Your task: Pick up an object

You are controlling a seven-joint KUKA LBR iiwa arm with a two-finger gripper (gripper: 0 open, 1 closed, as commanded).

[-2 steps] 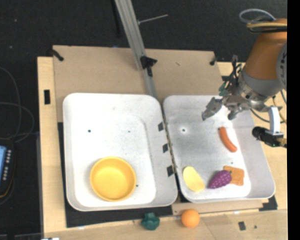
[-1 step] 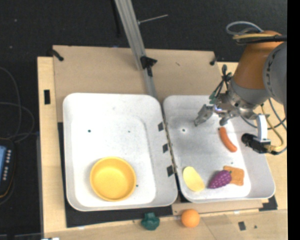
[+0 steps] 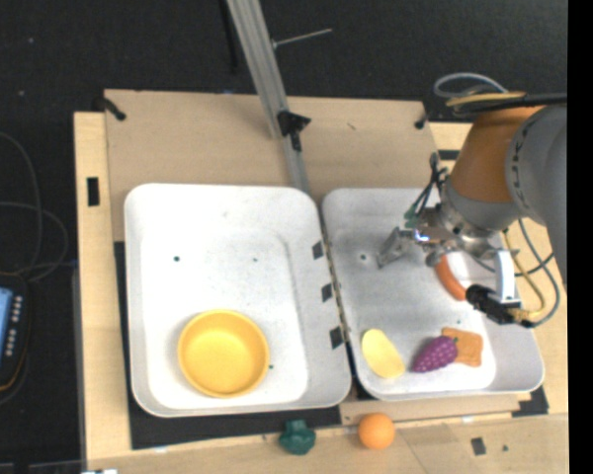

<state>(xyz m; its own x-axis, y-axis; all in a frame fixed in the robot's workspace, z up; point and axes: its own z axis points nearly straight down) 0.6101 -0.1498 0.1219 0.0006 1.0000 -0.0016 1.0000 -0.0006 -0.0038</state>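
Observation:
My gripper [image 3: 445,265] hangs over the right bin [image 3: 376,215], toward its right side, with its two fingers spread wide apart and open. An orange carrot-like piece [image 3: 451,276] lies in the gap below them; neither finger is seen touching it. Nearer the bin's front lie a pale yellow oval piece [image 3: 382,354], a purple bunch of grapes [image 3: 436,354] and a flat orange piece [image 3: 467,347]. A yellow bowl [image 3: 222,352] sits in the front of the left bin [image 3: 217,235].
An orange ball [image 3: 376,430] and a small green object [image 3: 296,437] lie on the bench in front of the bins. A slanted metal pole [image 3: 267,67] rises behind the bins' divide. Black cables [image 3: 534,304] hang beside the wrist.

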